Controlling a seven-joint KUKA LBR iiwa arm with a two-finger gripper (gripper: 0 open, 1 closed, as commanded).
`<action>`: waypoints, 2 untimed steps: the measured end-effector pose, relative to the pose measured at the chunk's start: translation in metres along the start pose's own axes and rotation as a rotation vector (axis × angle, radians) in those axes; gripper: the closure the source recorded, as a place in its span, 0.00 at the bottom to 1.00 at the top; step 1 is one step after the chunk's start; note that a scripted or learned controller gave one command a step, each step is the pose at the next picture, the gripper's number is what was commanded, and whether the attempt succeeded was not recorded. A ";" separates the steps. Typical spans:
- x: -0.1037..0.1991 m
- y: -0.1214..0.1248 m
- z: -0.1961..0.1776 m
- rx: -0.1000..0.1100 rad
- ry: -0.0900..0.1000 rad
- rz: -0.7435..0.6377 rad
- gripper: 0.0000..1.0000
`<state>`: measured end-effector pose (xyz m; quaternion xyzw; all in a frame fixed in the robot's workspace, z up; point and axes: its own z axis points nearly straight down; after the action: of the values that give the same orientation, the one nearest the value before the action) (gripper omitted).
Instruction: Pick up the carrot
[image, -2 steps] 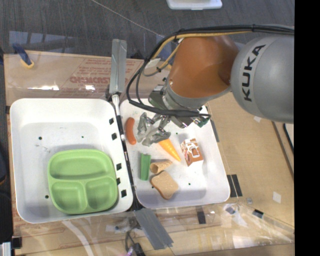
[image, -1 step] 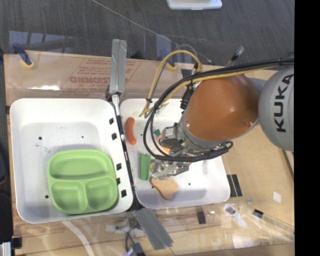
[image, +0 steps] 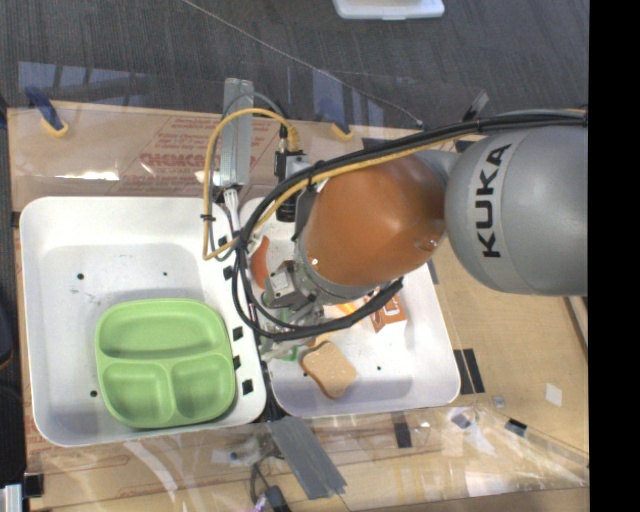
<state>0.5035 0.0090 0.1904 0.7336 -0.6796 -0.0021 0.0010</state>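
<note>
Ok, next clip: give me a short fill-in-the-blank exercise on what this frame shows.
1. The green divided plate lies in the ____ bin of the camera view.
2. The slice of bread lies in the ____ bin.
3. The green divided plate has ____ compartments.
4. The arm carries the lettering ____.

Missing words: left; right; three; KUKA

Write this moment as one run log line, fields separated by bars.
arm: low over right bin | bread slice: right bin, front | green tray: left bin | carrot grasp: unconfirmed
</note>
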 end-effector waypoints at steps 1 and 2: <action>-0.094 0.021 -0.001 0.001 0.000 -0.072 1.00; -0.172 0.015 -0.027 0.006 -0.001 0.058 1.00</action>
<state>0.4758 0.1795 0.2182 0.7135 -0.7007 -0.0005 -0.0014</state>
